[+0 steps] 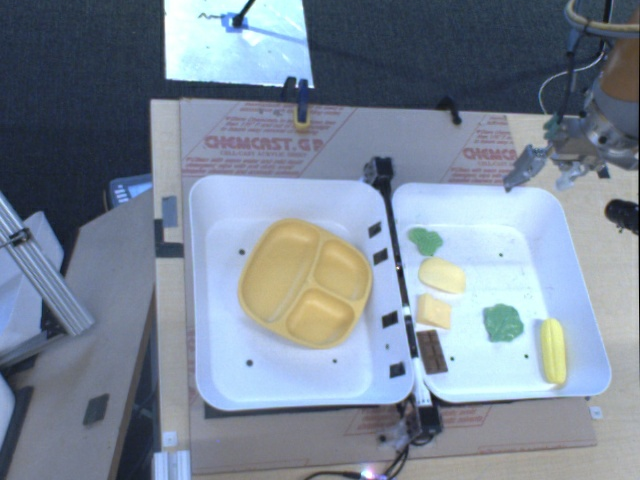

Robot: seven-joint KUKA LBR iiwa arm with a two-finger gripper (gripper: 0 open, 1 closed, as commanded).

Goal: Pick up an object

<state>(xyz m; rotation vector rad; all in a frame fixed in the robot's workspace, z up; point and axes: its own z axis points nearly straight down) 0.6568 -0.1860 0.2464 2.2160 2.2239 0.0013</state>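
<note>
My gripper (547,165) hangs over the far right corner of the right bin (570,230), just past its far rim, with the grey arm (612,88) reaching in from the right behind it. My two fingers (521,168) are spread apart and there is nothing between them.

The things I could pick all lie in the right bin, nearer than my gripper and to its left. A small green leafy piece (426,240) sits close to the bin's left wall, toward the far side. Just nearer than that is a pale yellow lump (441,275), and nearer again a flat yellow square (434,311), the two almost touching. A dark brown bar (432,352) lies at the near left of the bin, close beside the divider between the bins. A second green leafy piece (503,322) rests toward the middle near part, and a yellow corn cob (553,350) lies lengthwise near the right wall, just right of that green piece. All of them are well apart from my fingers.

The left bin (215,268) holds a yellow divided tray (305,283), lying flat and turned at an angle, with three compartments. Both bins sit on a brown cardboard sheet (260,140) with red lettering, on the bench (168,148).
</note>
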